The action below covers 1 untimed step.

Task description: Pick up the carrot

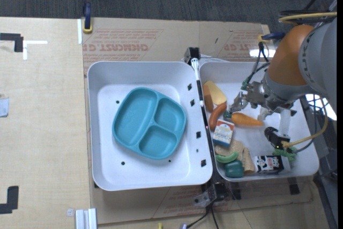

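The carrot (247, 120) lies crosswise in the right bin (303, 166), green top toward the hot dog (217, 113) and cheese wedge (214, 95). The gripper (251, 106) hangs directly over it (jaw state cannot be told from here), apparently lined up for a grasp. The blue plate (149, 123) waits in the left bin (104, 131).

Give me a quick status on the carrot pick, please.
Gripper over right bin, right above the carrot. Carrot lying among other food, hot dog and small carton close beside it.
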Motion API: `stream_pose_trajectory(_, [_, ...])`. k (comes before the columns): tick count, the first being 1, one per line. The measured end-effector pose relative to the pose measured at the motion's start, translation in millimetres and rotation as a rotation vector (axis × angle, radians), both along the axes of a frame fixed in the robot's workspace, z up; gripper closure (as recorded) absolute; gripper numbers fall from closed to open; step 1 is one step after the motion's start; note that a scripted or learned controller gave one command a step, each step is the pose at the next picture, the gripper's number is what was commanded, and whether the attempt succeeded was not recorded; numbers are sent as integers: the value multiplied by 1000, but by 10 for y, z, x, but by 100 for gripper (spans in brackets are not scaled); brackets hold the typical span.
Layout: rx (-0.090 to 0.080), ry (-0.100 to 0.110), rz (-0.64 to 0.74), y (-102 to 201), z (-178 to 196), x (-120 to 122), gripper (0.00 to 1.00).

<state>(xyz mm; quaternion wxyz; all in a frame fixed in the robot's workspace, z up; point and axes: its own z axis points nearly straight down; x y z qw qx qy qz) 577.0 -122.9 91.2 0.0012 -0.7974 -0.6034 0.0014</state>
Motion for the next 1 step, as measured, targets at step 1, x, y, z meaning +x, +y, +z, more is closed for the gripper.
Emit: stream_pose_trajectory(1, [0, -2, -68, 196, 2, -379, 0])
